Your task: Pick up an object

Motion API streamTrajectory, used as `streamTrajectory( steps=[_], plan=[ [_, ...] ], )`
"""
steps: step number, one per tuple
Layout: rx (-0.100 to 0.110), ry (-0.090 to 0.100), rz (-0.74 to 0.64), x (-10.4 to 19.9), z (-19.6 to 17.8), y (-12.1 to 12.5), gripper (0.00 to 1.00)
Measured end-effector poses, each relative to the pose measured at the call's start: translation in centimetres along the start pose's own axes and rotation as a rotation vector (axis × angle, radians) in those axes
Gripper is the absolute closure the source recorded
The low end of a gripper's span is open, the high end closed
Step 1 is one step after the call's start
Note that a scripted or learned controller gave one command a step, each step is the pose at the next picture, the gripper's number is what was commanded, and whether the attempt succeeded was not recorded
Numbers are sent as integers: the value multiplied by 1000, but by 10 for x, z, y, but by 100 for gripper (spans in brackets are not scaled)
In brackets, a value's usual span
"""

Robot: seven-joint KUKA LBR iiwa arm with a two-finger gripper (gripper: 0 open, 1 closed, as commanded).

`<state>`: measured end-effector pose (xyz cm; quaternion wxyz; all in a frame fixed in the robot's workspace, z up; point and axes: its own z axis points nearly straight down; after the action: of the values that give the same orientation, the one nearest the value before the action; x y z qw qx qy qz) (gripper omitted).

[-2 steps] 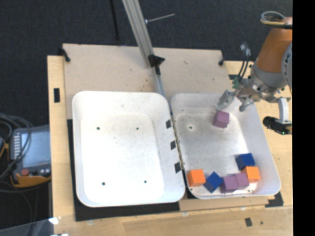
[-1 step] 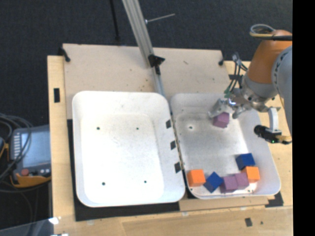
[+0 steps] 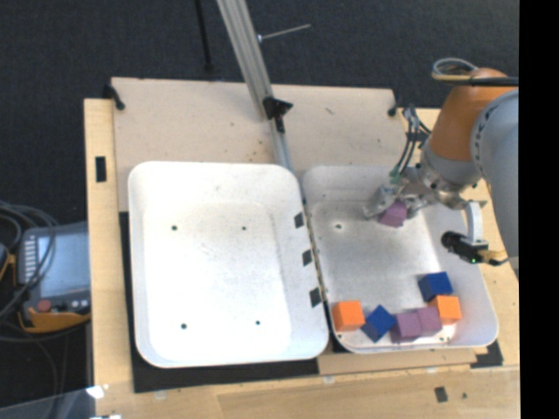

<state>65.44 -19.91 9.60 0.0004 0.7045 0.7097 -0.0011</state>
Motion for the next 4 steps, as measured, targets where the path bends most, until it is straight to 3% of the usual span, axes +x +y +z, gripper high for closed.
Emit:
streamTrajectory(
  steps=[1, 4],
  plan=[
    [-5, -3, -2, -1, -14, 1, 100],
    [-8, 0, 0, 2, -163, 12, 100]
  ],
)
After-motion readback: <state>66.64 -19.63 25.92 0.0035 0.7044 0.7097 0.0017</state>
